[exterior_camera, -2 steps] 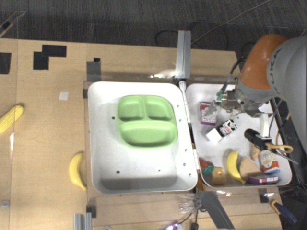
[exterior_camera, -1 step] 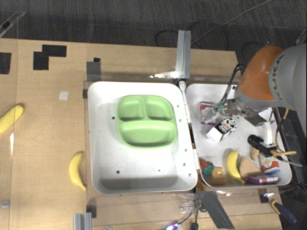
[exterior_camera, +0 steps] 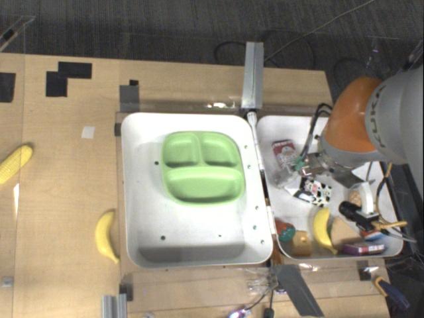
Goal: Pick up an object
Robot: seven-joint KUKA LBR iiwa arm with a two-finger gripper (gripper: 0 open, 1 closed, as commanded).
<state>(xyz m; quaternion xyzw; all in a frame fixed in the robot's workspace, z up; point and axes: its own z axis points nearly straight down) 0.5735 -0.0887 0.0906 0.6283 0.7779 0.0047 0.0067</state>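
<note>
Since gripper is lowered into cluttered right bin, wrong item may be nudged; finger state cannot be told.

Two white bins (side by side), one green plate.

We see a matt green plastic tray, glossy white bins, a pale wood-look bench, dark carpet.

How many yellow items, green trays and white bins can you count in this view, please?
Yellow bananas: 2, one on the bench, one in the right bin
Yellow corn cob: 1
Green tray: 1
White bins: 2
Total: 6
</note>
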